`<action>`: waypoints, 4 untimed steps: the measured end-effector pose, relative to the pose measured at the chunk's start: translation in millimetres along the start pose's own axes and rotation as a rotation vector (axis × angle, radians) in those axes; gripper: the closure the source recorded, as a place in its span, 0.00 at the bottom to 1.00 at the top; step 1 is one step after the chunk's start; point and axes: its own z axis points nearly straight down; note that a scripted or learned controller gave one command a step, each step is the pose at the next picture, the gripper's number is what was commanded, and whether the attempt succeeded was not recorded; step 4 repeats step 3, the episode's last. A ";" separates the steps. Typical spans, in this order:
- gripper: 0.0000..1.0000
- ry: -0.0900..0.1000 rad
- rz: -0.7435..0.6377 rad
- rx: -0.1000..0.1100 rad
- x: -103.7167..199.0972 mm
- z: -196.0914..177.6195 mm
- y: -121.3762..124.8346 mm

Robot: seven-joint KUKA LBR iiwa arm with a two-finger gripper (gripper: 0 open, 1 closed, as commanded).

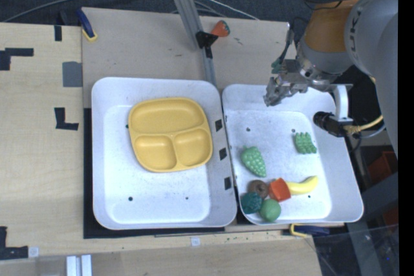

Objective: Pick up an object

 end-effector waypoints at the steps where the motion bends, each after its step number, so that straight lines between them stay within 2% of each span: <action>1: 1.00 0.000 0.000 0.002 53.5 7.6 4.6; 3: 1.00 0.000 -0.001 -0.001 171.7 -14.7 11.0; 4: 1.00 0.000 -0.001 -0.001 171.7 -14.7 11.0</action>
